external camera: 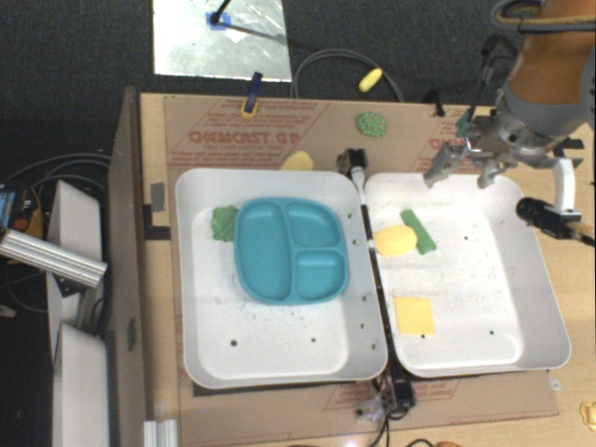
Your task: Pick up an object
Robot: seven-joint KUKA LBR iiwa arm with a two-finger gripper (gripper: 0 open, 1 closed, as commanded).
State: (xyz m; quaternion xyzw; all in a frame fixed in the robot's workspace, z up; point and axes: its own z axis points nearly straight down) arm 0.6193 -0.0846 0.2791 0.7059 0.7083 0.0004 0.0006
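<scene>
Over the far edge of the right bin [535, 277] you see the gripper [463, 171] hanging from the grey arm [549, 54], which comes in from the right with its orange band above the wrist. Its two fingers [440, 168] stand spread apart, pointing down, and you can see nothing between them. They sit above the bin's back rim, well apart from the things lying inside.

Look at the right bin's floor: a yellow lemon-shaped piece [394, 241] lies near the left wall, touching a green strip [418, 231] that runs at a slant just behind it. Nearer to you in the same bin, a flat yellow square [414, 316] lies by itself.

Beside it, the left bin [270, 347] holds a blue divided plate [290, 250] with three compartments. A small green leafy piece [223, 223] lies against the plate's left edge.

Behind the bins, on the brown board [233, 133], you find a round green piece [372, 124] and a pale yellow piece [298, 162] just at the left bin's back rim.
</scene>
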